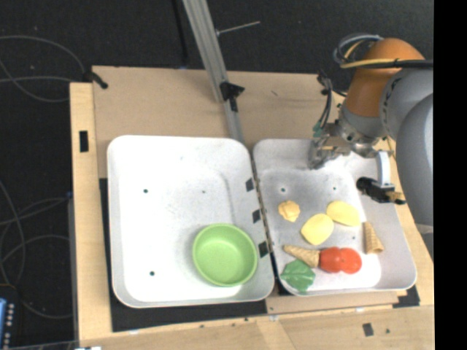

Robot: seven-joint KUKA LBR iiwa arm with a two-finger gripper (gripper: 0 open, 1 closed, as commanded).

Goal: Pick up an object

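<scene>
My gripper [318, 159] hangs over the far edge of the right bin [292, 168], pointing down, with nothing seen between its fingers. Below it in that bin lie a small yellow piece [290, 211], two larger yellow pieces [317, 229] [344, 213], a red tomato-like piece [340, 260], a green leafy piece [298, 275], an orange cone [301, 254] and a tan cone [373, 237]. All of them lie apart from the gripper, toward the near side.
A green bowl [225, 254] sits in the left bin [160, 195] near its front right corner. A metal post [211, 57] slants up behind the bins. The arm's orange band [383, 60] and grey body stand at the right.
</scene>
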